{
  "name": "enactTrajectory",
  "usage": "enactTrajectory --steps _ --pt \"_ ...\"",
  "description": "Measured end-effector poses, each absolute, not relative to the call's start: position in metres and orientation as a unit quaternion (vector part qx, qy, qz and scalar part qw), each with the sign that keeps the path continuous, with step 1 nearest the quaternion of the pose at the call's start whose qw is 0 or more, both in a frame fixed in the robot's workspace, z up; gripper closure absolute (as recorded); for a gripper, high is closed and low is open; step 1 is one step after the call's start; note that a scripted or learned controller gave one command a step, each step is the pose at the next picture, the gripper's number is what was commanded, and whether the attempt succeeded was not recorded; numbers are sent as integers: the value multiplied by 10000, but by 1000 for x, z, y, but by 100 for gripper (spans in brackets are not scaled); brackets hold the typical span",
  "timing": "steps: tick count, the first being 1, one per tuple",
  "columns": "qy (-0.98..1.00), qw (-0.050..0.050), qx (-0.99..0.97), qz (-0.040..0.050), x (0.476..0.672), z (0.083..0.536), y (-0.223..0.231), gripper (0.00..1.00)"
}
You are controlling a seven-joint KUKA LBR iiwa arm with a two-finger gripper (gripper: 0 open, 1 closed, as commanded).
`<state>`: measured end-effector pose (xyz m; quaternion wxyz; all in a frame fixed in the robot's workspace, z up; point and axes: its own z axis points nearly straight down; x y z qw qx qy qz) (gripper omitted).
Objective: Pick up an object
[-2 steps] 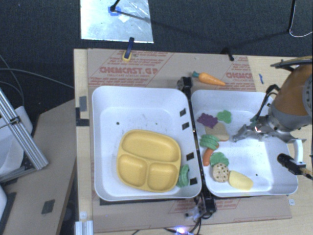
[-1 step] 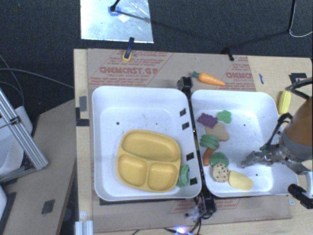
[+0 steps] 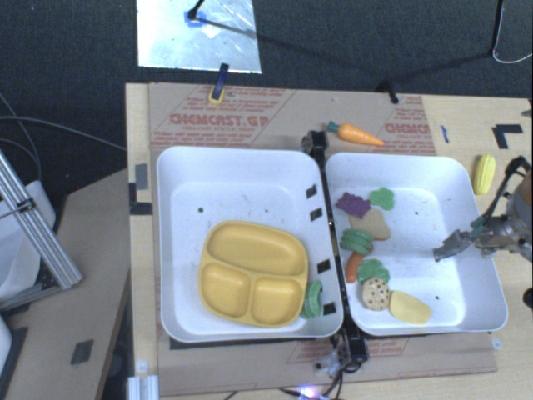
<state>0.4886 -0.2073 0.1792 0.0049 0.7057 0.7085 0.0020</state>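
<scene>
My gripper reaches in from the right and hovers low over the bare right part of the right bin, with nothing seen in it. To its left lie several toy foods: purple grapes, a green leafy piece, a tan piece, green slices, a small orange carrot, a green piece, a spotted cookie and a yellow lemon-like piece. The nearest of them, the yellow piece, sits below and left of the gripper, apart from it.
The left bin holds a yellow divided plate and a green piece by its right wall. An orange carrot lies on the cardboard behind the bins. A yellow corn cob rests beyond the right bin's rim.
</scene>
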Motion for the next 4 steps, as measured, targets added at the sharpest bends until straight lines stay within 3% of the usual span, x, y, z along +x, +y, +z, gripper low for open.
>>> enactTrajectory --steps 1,3,4 --pt "7109 -28 7033 10 487 80 -99 0" --pt "7075 13 7067 15 488 86 -130 0" --pt "7089 21 7053 10 488 91 -87 0"
